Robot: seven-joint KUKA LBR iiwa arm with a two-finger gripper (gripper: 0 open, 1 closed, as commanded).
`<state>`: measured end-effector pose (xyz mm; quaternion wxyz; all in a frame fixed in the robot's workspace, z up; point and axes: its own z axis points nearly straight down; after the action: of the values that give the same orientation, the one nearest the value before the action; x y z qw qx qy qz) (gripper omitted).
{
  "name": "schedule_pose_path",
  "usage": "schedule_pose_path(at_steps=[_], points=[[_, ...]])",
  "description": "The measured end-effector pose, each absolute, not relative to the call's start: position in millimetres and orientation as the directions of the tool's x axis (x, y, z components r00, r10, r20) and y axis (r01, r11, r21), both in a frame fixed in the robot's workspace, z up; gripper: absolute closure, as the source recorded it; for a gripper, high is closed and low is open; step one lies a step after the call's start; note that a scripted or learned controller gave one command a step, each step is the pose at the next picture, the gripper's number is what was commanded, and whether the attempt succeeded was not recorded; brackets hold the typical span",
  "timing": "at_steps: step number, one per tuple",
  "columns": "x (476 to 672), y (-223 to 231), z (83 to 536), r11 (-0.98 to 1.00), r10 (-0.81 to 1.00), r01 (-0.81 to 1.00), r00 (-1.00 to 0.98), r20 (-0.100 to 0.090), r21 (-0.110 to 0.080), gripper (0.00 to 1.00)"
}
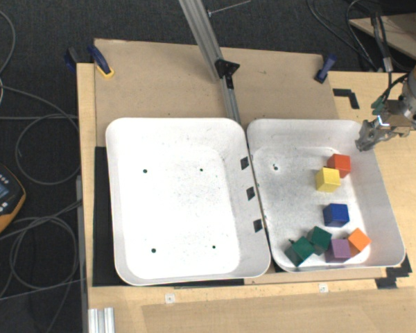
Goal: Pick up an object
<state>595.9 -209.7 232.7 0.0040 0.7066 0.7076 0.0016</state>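
— Where's our gripper (pixel 369 139)?
— Over the right bin (pixel 291 139), at its far right rim — we can't tell its grip.
— And the blocks?
— All in that bin: red (pixel 341 163) touching yellow (pixel 327 179), blue (pixel 336 214) below, then green (pixel 310 245), purple (pixel 339 248), orange (pixel 359 240) clustered near the front rim.

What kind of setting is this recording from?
Most likely a robotics lab: a wooden bench bearing two white bins, small coloured blocks for grasping, loose cables on dark carpet, and the end effector.
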Motion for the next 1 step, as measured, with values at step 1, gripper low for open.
schedule_pose_path(at_steps=[1], points=[[597.2, -209.9, 276.6, 0.001, 1.000, 1.000, -0.001, -0.002, 0.007, 1.00]])
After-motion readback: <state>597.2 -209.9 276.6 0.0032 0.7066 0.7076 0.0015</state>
